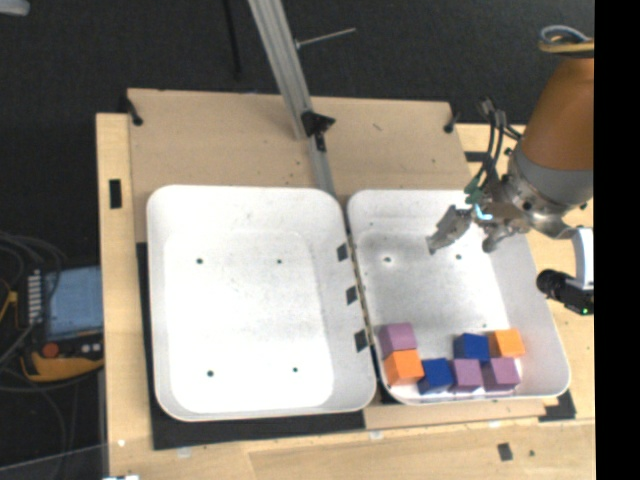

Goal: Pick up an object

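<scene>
Your gripper (468,230) hovers above the right bin (420,268), fingers apart, nothing between them. Coloured blocks (455,360) sit well below it, near the front wall.

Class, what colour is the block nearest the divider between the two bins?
Purple block, clearest in the camera view.

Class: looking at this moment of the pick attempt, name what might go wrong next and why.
1. The blocks sit packed together at the right bin's near edge, so the fingers may fail to slip between them.
2. The gripper hangs well away from them, so a descent here may close on nothing.
</scene>
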Motion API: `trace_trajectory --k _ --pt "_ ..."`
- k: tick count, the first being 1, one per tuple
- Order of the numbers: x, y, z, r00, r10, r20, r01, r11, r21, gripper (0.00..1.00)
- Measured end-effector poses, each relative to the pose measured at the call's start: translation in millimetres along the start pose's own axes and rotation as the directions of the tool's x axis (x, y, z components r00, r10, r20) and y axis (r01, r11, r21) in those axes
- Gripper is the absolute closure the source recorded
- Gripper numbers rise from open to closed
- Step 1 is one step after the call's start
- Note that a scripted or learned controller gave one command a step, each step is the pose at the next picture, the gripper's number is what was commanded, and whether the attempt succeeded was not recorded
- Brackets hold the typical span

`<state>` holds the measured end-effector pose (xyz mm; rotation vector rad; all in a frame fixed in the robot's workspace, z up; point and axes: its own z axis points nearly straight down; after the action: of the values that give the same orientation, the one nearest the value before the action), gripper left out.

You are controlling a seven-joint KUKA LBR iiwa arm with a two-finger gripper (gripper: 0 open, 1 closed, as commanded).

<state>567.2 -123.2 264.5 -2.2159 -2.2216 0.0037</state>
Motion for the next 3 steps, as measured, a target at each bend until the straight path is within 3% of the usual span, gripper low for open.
trace_trajectory --k 1,3 --pt "0 1 -3 1.000 0.002 0.001 -0.002 1.000 -0.005 0.00" --pt "-5 3 122 1.000 0.005 0.002 -0.005 1.000 0.001 0.00"
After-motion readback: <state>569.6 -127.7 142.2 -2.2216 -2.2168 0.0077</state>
